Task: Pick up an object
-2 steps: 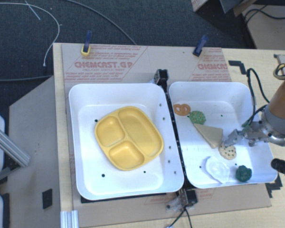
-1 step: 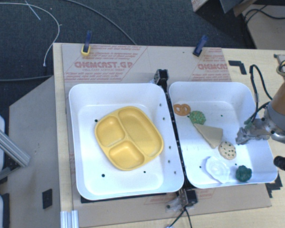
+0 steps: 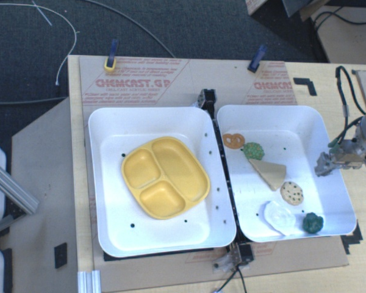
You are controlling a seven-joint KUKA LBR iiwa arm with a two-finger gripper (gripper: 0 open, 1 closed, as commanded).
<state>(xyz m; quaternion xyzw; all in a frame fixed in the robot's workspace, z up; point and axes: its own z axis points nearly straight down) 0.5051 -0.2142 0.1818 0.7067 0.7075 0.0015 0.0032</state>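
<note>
Presently the right bin [image 3: 329, 163] holds, nearest first, a dark green lump [image 3: 313, 223], a white disc [image 3: 279, 216], a speckled cookie [image 3: 291, 193], a cheese wedge [image 3: 269, 172], a green floret [image 3: 253, 150] and a pretzel [image 3: 233, 141]. Left bin [image 3: 104, 163] — one yellow divided tray [image 3: 165, 176]. Claw [image 3: 335, 162] sits at the right rim; open or closed cannot be told. Risk — crowded pieces may deflect a descent, or the claw strikes the wall.
</note>
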